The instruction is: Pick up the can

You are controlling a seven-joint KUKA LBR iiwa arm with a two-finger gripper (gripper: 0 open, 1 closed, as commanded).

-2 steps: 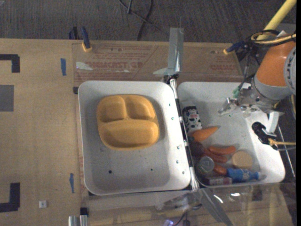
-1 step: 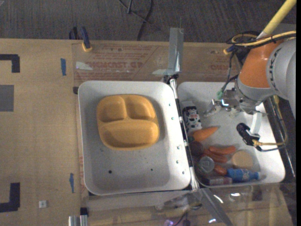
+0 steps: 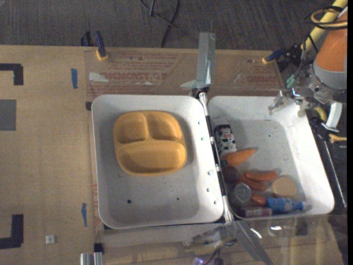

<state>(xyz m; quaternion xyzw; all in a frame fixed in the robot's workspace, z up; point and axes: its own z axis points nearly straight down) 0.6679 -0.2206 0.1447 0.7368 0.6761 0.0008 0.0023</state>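
The can is a small grey cylinder with a metal top. It stands near the front of the right bin, packed among other items. My gripper hangs over the bin's back right corner, well behind and to the right of the can. Its two metal fingers are spread open with nothing between them. The grey arm with its orange band rises behind it at the right edge.
Around the can lie a carrot, a sausage, a round tan disc, a blue bottle and a black-and-white carton. The left bin holds a yellow divided plate.
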